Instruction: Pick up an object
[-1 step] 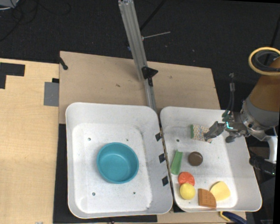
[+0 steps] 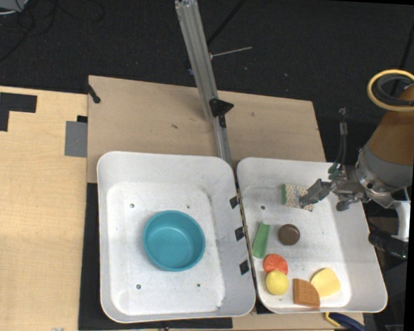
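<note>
I see a wooden bench (image 2: pixel 34 206) on a dark floor, carrying two white bins. The left bin (image 2: pixel 122 169) holds one teal bowl (image 2: pixel 174 239) at its centre. The right bin (image 2: pixel 365 278) holds six small pieces: a green stick (image 2: pixel 260 239), a green-white block (image 2: pixel 291 195) at twelve o'clock, a brown ball (image 2: pixel 289 235), a red piece (image 2: pixel 276 263), a yellow ball (image 2: pixel 276 283) and an orange wedge (image 2: pixel 305 293), plus a yellow lump (image 2: pixel 326 282)—seven. The gripper (image 2: pixel 311 197) sits beside the block, likely targeting it; I cannot tell its opening.

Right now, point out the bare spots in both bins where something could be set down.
Left bin: bare all around the blue bowl. Right bin: bare along its back-left stretch, behind the green stick. Crowded at the front, around the tomato, lemon and yellow block.
</note>
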### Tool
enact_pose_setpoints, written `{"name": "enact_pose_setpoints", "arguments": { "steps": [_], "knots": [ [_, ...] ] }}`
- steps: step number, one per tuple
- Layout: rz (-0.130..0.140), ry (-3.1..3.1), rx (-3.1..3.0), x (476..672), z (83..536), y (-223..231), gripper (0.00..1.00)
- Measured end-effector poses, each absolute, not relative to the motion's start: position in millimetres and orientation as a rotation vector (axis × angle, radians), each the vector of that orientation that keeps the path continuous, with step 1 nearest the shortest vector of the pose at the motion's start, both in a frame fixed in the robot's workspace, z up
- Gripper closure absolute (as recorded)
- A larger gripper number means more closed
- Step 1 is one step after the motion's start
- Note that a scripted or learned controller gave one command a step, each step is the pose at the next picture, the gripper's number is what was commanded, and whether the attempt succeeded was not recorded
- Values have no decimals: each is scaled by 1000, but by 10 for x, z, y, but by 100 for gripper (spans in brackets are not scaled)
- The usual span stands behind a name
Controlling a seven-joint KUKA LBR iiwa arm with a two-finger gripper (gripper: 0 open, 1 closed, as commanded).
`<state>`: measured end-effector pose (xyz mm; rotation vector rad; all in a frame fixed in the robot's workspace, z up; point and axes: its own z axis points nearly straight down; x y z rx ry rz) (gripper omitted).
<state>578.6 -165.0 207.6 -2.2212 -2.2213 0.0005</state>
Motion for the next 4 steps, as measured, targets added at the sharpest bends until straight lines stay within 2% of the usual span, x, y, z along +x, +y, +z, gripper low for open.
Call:
{"name": "enact_pose_setpoints", "arguments": {
  "steps": [2, 3, 4],
  "knots": [
    [5, -2218, -2218, 5635, 932, -1749, 0],
    [1, -2221, -2221, 5633, 911, -1748, 0],
    [0, -2220, -2224, 5636, 1018, -1756, 100]
  ]
}}
